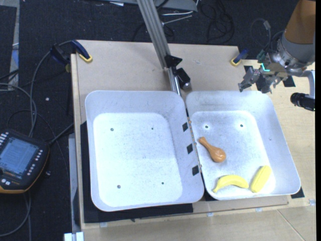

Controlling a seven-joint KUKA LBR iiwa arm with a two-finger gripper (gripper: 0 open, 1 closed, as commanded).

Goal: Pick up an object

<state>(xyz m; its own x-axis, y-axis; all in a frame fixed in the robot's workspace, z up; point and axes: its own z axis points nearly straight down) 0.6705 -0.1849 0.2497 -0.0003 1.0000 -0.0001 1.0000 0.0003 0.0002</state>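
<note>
Three toy foods lie in the right bin (268, 119): an orange-brown drumstick (212, 150) near its middle, a yellow banana (230, 182) at the front, and a yellow oblong piece (261, 178) beside the banana on its right. My gripper (257, 81) hangs above the bench just past the right bin's far right corner, well away from all three objects. Nothing is visible between its fingers, which look spread apart.
The left bin (95, 134) sits beside the right one, with black clips along their shared edge. A slanted metal pole (158, 34) rises from the bench behind the bins. Yellow clamps (85, 57) mark the bench's far corners. A pendant (17, 157) lies on the floor at left.
</note>
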